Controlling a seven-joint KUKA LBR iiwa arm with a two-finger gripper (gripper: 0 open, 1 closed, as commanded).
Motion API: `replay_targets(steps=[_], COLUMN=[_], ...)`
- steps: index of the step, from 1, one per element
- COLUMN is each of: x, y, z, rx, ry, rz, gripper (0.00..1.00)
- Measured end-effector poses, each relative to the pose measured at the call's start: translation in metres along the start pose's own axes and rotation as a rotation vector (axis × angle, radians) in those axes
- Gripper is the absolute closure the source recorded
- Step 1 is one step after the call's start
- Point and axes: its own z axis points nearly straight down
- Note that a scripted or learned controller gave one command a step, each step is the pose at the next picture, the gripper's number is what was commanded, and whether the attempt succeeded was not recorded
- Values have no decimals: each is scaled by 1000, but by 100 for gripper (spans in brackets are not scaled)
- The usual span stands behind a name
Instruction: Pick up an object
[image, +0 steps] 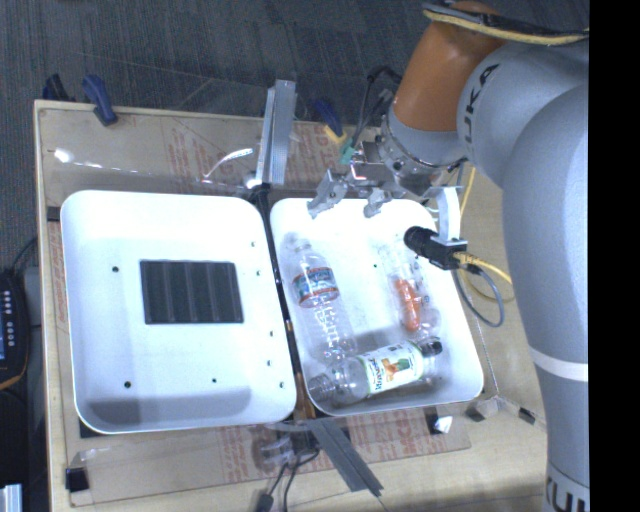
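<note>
Overhead, the gripper (349, 199) hangs above the far edge of the right bin (462, 345), its two fingers spread apart with nothing between them. Below it lie a clear water bottle (320, 299), a bottle with a green-and-orange label (385, 370), and an orange-filled clear bottle (410, 300). The left bin (90, 300) sits alongside.

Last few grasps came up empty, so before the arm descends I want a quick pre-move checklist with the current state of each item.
1. Gripper holds nothing: ok, the jaws stand apart with nothing between them.
2. Gripper over the right bin: ok, at its far rim.
3. Targets in the bin: ok, a clear bottle, a bottle with a green and orange label, an orange-filled bottle.
4. Gripper directly above a target: not ok.
5. Bottles separated: not ok, two touch near the front.
</note>
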Motion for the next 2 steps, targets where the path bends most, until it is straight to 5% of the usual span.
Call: replay_targets(steps=[1,2], x=[-47,-24], y=[-21,-71], z=[122,67], rx=[-17,-2], ry=[1,1], rz=[84,130], gripper=[0,0])
